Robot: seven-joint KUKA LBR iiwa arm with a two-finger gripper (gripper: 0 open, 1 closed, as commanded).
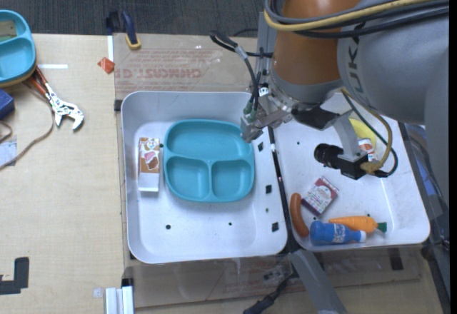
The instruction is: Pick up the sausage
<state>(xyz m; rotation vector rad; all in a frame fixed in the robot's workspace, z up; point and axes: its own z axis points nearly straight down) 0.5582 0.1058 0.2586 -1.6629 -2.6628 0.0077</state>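
The sausage (298,214), reddish-orange and curved, lies at the front left of the right bin (400,230), next to the divider between the bins. My gripper (251,127) hangs well behind it, over the back right rim of the teal divided plate (210,161) in the left bin (193,245). The grey arm with its orange band comes in from the upper right. Nothing shows between the gripper and the sausage.
In the right bin a small red-and-white packet (320,196), a blue bottle (337,233) and an orange carrot (355,223) lie close to the sausage. A black camera-like part (339,158) hangs over that bin. A small carton (148,161) sits left of the plate. A wrench (63,110) lies on the bench.
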